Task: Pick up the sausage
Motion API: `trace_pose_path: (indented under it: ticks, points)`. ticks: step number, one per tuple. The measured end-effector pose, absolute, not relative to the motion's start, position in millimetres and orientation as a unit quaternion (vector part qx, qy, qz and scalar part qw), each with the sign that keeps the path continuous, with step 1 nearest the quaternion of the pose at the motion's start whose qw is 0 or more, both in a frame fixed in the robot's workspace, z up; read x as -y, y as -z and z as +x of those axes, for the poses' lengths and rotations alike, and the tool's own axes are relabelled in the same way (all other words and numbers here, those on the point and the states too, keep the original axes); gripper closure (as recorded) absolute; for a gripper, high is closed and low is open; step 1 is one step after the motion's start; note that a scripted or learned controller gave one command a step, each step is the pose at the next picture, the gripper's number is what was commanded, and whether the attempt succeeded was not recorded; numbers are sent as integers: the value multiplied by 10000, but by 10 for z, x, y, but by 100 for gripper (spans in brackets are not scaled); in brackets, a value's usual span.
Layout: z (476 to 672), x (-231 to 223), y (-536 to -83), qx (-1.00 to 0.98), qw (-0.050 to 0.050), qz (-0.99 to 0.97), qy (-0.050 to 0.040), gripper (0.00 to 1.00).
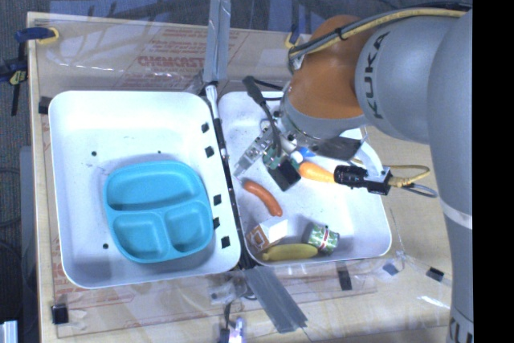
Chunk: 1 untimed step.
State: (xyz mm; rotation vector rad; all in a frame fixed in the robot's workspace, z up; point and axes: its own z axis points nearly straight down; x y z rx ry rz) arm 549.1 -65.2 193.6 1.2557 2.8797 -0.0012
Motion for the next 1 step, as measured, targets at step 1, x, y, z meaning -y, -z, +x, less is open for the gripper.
trace_pose_path:
  ticks: [1]
  points:
    - [5490,653,-1935,-9166,-1,3999,4,0]
